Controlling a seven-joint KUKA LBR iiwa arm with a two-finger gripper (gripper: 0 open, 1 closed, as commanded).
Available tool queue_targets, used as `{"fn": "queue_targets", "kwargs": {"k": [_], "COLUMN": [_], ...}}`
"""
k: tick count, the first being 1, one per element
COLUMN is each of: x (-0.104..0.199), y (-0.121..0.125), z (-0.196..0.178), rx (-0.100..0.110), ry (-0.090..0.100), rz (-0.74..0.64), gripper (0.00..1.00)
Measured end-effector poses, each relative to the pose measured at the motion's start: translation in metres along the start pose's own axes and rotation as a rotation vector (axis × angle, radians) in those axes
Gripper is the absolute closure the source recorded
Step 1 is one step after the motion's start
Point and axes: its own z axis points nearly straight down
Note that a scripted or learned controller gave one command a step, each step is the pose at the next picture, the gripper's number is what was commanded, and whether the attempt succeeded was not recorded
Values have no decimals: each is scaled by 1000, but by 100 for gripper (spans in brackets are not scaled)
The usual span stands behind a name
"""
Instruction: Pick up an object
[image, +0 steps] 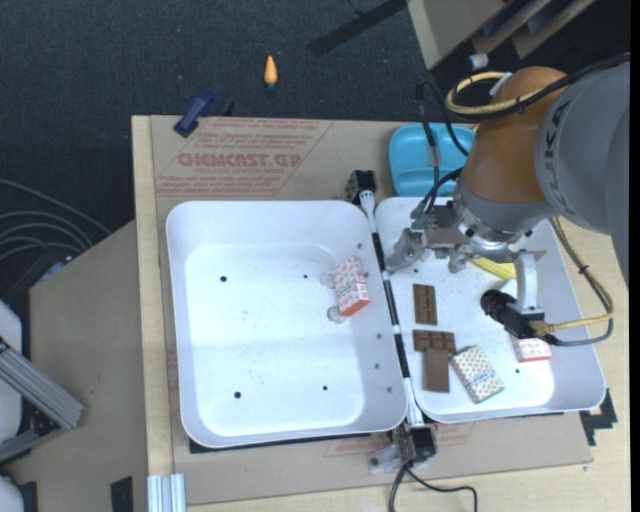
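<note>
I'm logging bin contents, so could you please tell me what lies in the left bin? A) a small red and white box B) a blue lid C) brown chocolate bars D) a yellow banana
A: the small red and white box lies near the left bin's right wall.

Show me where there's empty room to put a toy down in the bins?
Most of the left bin is bare, left of and below the small box by the divider. The right bin is crowded: chocolate pieces, a packet, and the arm over its top.
</note>
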Motion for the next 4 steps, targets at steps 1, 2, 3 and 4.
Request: {"fn": "queue_targets", "kwargs": {"k": [1, 2, 3, 4], "x": [-60, -76, -75, -75], "y": [-62, -78, -77, -77], "z": [0, 98, 88, 88], "rx": [1, -4, -7, -6], "ry": [-1, -1, 0, 0], "rz": [2, 2, 2, 2], "gripper": [0, 0, 100, 0]}}
